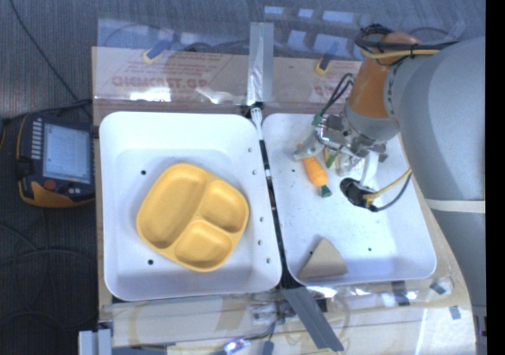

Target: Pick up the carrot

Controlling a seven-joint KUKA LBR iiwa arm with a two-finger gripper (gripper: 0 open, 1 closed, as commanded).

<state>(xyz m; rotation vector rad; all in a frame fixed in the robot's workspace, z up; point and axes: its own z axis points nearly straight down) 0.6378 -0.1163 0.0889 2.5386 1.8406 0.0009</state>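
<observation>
While the arm point(442, 117) reaches in from 3 o'clock, the far left of the view shows a black and orange control pendant point(54, 160) on the dark floor, just beside the counter point(158, 77). Left bin point(110, 188): one yellow sectioned plate point(195, 215) with three compartments, lying flat near the bin's centre. Right bin point(394, 243): the carrot point(317, 173), small and orange with a green end pointing toward 5 o'clock, lies on the bin floor in the upper left part, near the divider between bins. A tan wedge-shaped piece point(322, 260) sits at 6 o'clock of the carrot, well apart, against the bin's lower edge. The hand point(343, 158) is low over the bin, just to the 3 o'clock side of the carrot, very close or touching. Cannot tell whether the hand is apart or together; cables and metal parts clutter it. Carrot not seen clamped.
</observation>
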